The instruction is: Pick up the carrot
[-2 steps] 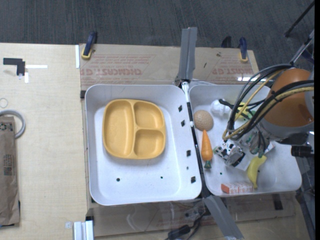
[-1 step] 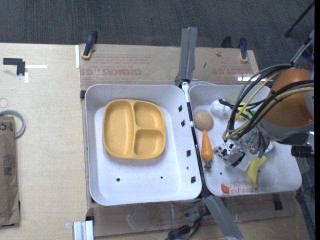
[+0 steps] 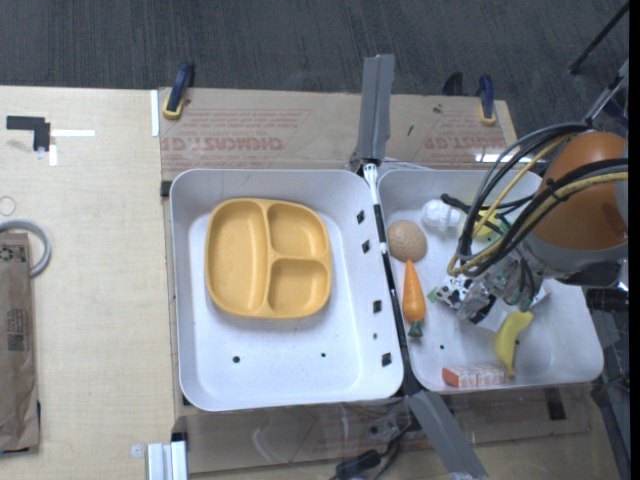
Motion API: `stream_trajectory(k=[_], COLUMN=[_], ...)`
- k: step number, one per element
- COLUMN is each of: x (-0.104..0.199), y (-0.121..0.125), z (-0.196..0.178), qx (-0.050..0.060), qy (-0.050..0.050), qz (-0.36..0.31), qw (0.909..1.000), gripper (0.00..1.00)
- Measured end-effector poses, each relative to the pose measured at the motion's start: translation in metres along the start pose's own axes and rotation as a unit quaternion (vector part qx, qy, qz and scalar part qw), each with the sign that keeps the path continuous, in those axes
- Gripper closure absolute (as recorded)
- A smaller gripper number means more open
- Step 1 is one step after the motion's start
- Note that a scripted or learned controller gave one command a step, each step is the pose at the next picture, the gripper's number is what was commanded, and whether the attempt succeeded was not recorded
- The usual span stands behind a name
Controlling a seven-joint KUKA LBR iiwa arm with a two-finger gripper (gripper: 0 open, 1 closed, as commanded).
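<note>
My tool (image 3: 478, 303) hangs low in the right-hand white plastic bin (image 3: 570, 368), under a tangle of yellow and black cables, and I cannot tell how it is set. Just beside it, toward the bin's near right corner, lies a small yellow banana (image 3: 513, 338), and past that a flat orange-and-white packet (image 3: 473, 376) rests against the front wall. On my tool's other side, close but apart from it, the orange tapered carrot (image 3: 413, 292) lies along the bin's left wall with its green end (image 3: 413, 328) toward the front. A tan egg-shaped ball (image 3: 406, 239) touches the carrot's thick end, and a small white lumpy object (image 3: 440, 214) sits beyond my tool near the back. Farther off, across the divider, the left white bin (image 3: 200, 368) holds a yellow three-compartment plate (image 3: 268, 258). Beyond it stretches the pale wooden tabletop (image 3: 90, 268).
</note>
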State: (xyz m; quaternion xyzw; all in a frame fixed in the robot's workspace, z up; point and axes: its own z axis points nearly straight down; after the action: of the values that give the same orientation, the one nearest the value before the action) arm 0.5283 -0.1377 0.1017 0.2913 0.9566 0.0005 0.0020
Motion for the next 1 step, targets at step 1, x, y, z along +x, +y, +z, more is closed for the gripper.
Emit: stream_trajectory(k=[1], x=[0.0163], y=[-0.0128], z=[-0.0745], qx=[0.001], qy=[0.002], qz=[-0.023], qw=[0.9997], gripper=[1.00])
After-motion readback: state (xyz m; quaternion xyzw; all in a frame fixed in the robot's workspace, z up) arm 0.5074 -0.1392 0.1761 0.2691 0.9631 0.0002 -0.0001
